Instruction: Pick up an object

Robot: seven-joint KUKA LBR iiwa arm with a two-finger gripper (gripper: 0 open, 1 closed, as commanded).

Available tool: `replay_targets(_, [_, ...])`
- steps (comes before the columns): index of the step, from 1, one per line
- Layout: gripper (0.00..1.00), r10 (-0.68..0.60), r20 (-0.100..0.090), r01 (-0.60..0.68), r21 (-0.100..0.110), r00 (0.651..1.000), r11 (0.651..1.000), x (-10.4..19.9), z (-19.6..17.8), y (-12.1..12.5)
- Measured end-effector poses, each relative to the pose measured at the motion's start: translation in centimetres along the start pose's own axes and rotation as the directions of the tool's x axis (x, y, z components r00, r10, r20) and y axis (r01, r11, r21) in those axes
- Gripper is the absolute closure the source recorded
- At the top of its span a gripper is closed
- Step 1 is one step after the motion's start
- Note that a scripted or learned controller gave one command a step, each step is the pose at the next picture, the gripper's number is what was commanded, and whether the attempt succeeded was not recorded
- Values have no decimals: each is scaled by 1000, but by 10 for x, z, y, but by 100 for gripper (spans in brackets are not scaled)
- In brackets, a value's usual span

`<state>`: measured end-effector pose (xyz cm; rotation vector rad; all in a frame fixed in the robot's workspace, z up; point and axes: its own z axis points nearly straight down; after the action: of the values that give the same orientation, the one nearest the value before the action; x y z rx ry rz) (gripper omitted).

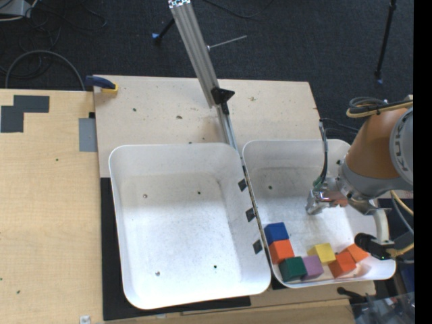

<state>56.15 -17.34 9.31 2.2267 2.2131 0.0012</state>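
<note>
The end effector (316,204) hangs over the right bin (297,157), can't tell if it's open or gripping anything, while the blocks (307,255) sit bunched in that bin's near corner.

We see two white bins, the left bin (182,228) speckled with small dark dots and the right bin (290,167) plain white along its far wall. At the right bin's near edge lie a blue block (275,232), an orange block (281,250), a dark green block (292,268), a purple block (312,266), a yellow block (325,252) and two more orange blocks (345,260). The arm (381,150) shows an orange band above grey. The bench (202,110) is pale wood, flecked dark.
</note>
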Motion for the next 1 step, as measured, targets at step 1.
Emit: replay_targets(1, [100, -10, -2, 10, -1, 1000, 1000, 44, 1, 54])
